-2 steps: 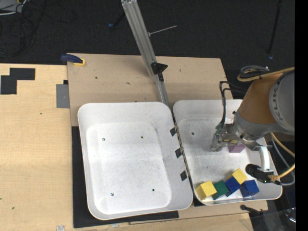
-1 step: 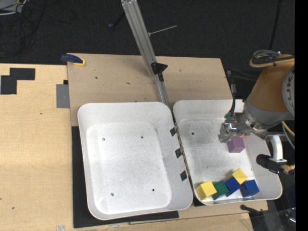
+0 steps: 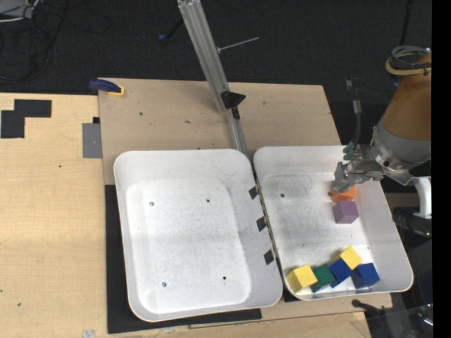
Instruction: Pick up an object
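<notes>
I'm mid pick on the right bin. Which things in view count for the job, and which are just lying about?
Belong to the job:
gripper
orange block right under it
purple block
yellow, green and blue blocks at the near edge
right bin

Lying about:
left bin
slanted metal rail
blue clamp
</notes>
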